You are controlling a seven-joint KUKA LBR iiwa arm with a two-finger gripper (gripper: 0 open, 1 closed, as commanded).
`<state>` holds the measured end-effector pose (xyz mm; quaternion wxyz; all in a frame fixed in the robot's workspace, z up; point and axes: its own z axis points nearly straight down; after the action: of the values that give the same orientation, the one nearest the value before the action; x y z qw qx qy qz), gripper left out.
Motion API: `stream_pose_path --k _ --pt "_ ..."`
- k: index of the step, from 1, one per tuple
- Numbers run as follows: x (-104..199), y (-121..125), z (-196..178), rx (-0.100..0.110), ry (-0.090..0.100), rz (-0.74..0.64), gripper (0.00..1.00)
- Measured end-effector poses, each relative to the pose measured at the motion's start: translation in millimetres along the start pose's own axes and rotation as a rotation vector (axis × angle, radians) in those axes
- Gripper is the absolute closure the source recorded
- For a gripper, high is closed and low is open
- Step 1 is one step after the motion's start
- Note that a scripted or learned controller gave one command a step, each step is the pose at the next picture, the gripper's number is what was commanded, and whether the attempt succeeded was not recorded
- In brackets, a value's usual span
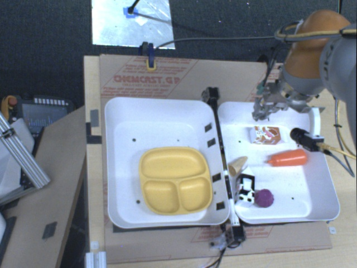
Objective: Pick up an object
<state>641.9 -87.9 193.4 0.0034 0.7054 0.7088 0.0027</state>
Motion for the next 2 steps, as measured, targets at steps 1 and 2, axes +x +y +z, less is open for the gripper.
stream_pose_path --k 1,2 --pt "-2 9 -47 0.002 0.000 0.000 1.00" --pt "-2 11 -89 0.003 0.000 -0.001 1.00"
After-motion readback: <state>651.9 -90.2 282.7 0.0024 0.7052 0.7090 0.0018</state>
